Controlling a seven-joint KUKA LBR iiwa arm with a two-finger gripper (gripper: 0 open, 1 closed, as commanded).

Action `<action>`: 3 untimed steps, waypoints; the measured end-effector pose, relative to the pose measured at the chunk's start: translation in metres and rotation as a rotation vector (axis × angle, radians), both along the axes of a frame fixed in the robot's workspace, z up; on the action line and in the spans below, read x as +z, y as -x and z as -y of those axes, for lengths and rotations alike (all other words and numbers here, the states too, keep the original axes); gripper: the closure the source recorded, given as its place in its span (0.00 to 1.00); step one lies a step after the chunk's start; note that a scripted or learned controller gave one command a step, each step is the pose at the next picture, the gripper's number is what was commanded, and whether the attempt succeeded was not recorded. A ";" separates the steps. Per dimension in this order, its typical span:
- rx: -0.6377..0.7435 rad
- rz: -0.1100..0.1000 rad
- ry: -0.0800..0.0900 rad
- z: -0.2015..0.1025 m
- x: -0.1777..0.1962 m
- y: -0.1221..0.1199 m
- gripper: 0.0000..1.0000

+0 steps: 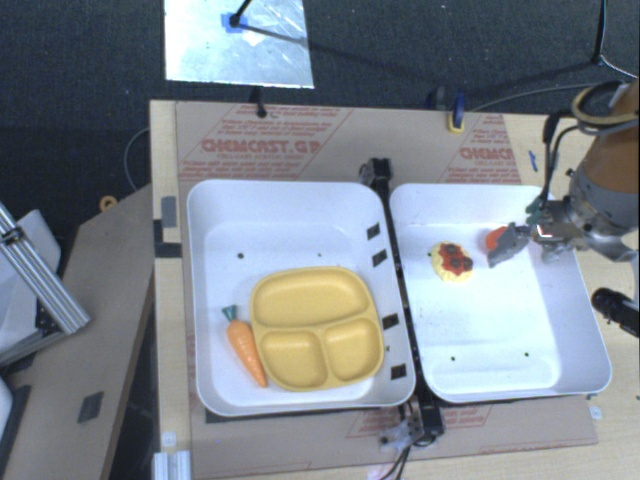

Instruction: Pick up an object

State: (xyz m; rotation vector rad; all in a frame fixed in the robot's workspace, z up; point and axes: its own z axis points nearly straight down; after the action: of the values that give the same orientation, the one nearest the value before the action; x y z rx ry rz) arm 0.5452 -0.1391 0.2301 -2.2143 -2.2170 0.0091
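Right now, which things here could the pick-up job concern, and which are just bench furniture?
Candidates for picking:
- small yellow and red toy, right bin, nearest the gripper
- orange-red object at the gripper's tip
- carrot, left bin
- yellow divided plate, left bin

Just lying about:
- silver sheet on the floor
- cardboard under the bins

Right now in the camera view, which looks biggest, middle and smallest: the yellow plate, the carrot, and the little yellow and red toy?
Largest to smallest, as they look:
1. Yellow divided plate, far the biggest.
2. Carrot, lying by the plate's left side.
3. Yellow and red toy in the right bin; a bit smaller than the carrot, though it sits slightly farther away.
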 end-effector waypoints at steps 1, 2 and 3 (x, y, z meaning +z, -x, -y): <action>0.003 0.011 0.002 0.000 0.006 -0.002 0.00; 0.000 0.007 0.001 -0.005 -0.056 0.000 0.00; 0.000 0.007 0.001 -0.005 -0.105 -0.010 0.00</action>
State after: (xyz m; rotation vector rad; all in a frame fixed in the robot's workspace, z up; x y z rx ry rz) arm 0.5554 -0.1340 0.1248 -2.2183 -2.2209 0.0021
